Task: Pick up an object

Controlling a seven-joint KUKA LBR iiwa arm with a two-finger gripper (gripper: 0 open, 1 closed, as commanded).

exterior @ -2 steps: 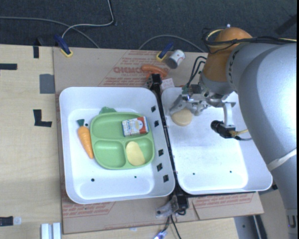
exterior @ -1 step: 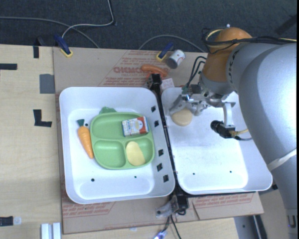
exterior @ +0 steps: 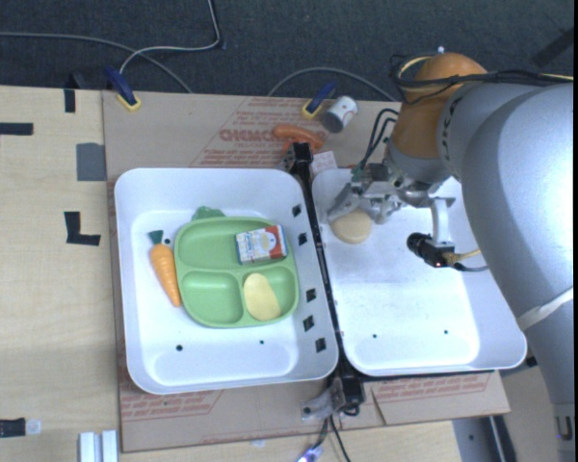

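Note:
A beige rounded object (exterior: 352, 228) lies in the right bin (exterior: 414, 325), near its far left corner. My gripper (exterior: 364, 207) hangs right over that object, at its far edge, and the arm covers the bin's far right part. In the left bin (exterior: 140, 258) a green divided tray (exterior: 207, 287) carries a small carton (exterior: 260, 244) and a yellow oval piece (exterior: 262, 297). An orange carrot (exterior: 165, 271) rests beside the tray's left edge.
The divider wall between the bins (exterior: 318, 268) runs just left of the beige object. An orange item (exterior: 299, 135) and a small grey cylinder (exterior: 338, 114) lie on the cardboard beyond the bins. A black connector with cables (exterior: 433, 250) hangs over the right bin.

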